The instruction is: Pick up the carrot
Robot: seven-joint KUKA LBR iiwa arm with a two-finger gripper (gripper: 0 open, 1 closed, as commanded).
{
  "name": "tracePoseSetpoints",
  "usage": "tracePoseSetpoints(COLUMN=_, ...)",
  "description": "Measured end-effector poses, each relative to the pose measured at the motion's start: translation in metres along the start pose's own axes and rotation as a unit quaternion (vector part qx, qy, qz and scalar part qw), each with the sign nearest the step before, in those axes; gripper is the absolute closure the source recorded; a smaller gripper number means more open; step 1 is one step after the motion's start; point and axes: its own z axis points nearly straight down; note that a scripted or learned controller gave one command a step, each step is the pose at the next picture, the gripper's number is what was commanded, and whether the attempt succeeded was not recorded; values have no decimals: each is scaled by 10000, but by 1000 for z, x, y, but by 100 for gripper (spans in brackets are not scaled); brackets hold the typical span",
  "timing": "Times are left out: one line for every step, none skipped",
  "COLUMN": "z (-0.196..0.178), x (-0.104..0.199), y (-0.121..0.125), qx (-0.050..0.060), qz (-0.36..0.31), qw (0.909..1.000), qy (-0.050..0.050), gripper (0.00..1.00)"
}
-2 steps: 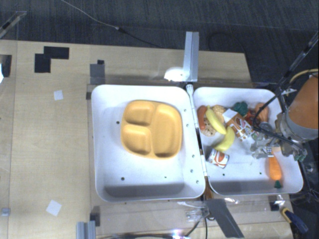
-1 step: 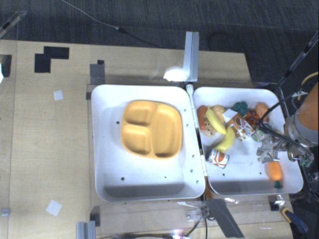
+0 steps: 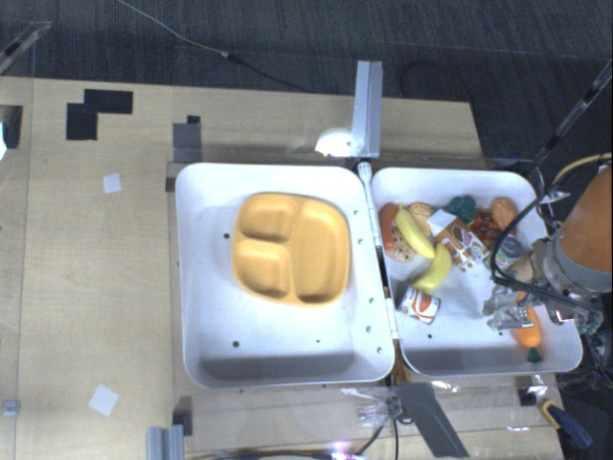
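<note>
- The claw (image 3: pixel 512 307) hangs low in the right bin's (image 3: pixel 460 357) near right corner; whether it is apart or together cannot be told.
- The carrot (image 3: pixel 528 336) lies just beside it, orange with a green tip, seemingly touching the metal.
- Further left: a yellow banana (image 3: pixel 424 245) and a small red-and-white packet (image 3: pixel 420 303).
- The left bin (image 3: pixel 206 286) holds a yellow divided plate (image 3: pixel 290 247).
- Both bins sit on the wooden surface (image 3: pixel 86 286).

Seen from a single fixed camera high above my bench (image 3: pixel 86 257), looking down at a slant: both white bins sit mid-frame, the left bin (image 3: pixel 206 286) and the right bin (image 3: pixel 469 348) side by side, dark floor (image 3: pixel 287 17) beyond the far edge. My arm (image 3: pixel 586 228) enters from the frame's right.
</note>
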Motion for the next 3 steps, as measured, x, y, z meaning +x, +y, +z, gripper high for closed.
tracePoseSetpoints(z=-44, x=-14, y=0, qx=3, qz=958, qw=9954, qy=-11, gripper=100)
tracePoseSetpoints(z=-57, x=-2, y=30, qx=-2, qz=697, qw=9976, qy=-2, gripper=100)
tracePoseSetpoints(z=-15, x=4, y=-10, qx=-3, qz=-191, qw=9998, qy=9, gripper=100)
